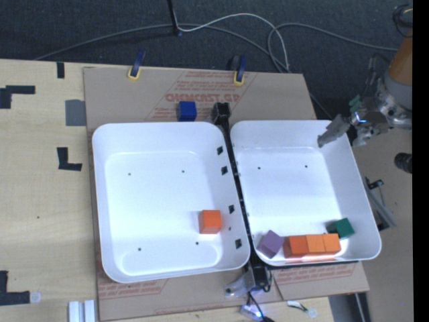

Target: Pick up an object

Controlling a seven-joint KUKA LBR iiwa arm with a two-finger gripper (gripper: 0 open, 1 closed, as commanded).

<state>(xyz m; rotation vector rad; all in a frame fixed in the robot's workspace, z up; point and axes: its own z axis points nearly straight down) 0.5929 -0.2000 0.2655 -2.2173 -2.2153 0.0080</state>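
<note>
An orange cube [210, 221] lies in the left bin [134, 146], near its front right corner. Along the front wall of the right bin [295, 146] sit a purple block [270, 243], a row of orange blocks [312, 245] and a green block [344, 229]. My gripper [346, 135] hangs over the right bin's far right corner, well away from all the blocks. It is open, with nothing between its fingers [330, 133].
A blue cube [187, 110] rests on the cardboard sheet [201, 89] behind the left bin. A black clip [220, 112] joins the bins at the back. Cables [221, 22] run across the dark floor beyond.
</note>
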